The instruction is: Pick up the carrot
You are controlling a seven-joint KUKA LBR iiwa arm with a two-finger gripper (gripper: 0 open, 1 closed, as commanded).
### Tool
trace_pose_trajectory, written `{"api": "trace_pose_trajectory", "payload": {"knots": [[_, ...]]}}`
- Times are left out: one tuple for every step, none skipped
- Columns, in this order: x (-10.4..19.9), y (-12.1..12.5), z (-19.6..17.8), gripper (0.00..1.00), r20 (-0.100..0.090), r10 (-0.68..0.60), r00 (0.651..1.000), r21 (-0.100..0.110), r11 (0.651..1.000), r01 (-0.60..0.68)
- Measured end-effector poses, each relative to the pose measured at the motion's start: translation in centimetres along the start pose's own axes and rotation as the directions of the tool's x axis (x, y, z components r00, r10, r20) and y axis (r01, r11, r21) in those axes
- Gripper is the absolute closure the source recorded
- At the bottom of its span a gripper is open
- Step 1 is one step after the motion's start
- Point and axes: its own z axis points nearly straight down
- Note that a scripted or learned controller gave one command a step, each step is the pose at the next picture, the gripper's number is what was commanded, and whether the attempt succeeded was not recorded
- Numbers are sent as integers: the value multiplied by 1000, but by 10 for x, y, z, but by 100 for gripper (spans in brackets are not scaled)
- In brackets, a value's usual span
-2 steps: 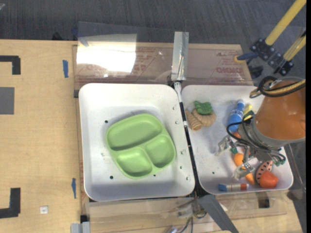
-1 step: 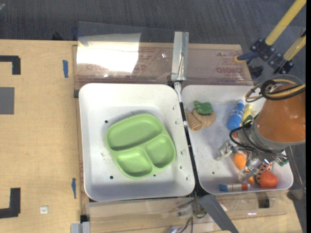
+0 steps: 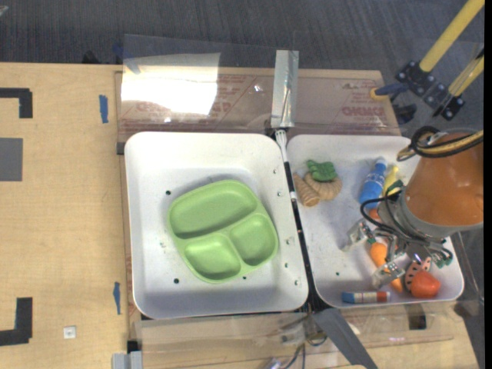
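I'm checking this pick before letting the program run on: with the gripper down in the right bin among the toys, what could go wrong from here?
1. The gripper sits low over the small orange carrot, and the arm's orange band hides much of it, so the grasp may be off-centre and slip.
2. An orange-red rounded toy and a blue and red marker pen lie close by; the fingers might nudge or catch those instead.
3. The carrot lies near the right white bin's front wall, leaving little room.
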Motion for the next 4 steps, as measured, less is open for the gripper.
{"api": "trace_pose_trajectory", "payload": {"knots": [[1,0,0,0,-6,491,871,-1,871,-492],[-3,-2,-12,100,11,491,871,1,871,-491],[-3,-2,-12,0,9,491,871,1,871,-491],[0,14,-1,0,4,338,941,3,941,-338]]}}
